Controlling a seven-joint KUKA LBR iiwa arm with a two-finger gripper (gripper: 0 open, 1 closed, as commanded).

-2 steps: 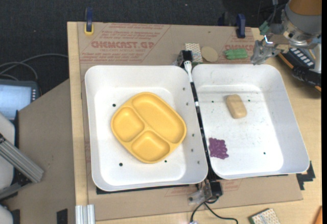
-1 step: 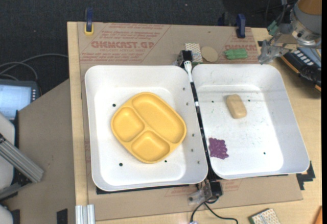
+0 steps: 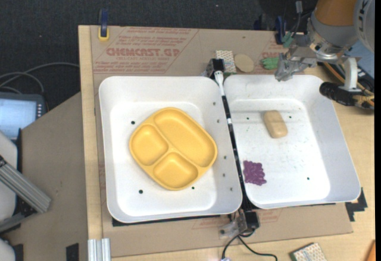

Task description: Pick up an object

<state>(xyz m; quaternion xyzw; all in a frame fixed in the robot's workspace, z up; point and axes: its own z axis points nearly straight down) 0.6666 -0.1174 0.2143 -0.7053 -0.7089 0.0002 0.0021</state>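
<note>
While the gripper (image 3: 290, 68) hangs at the right white bin's (image 3: 333, 135) far rim, whether spread or pressed together I cannot tell. Tan oblong block (image 3: 275, 123) lies mid-bin: likely light, stiff. Pinch across its narrow sides.

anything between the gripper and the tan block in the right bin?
Nothing visible. The gripper sits above the right bin's far rim; the tan block lies on open floor nearer the camera. The purple clump lies beyond it, off the path.
</note>
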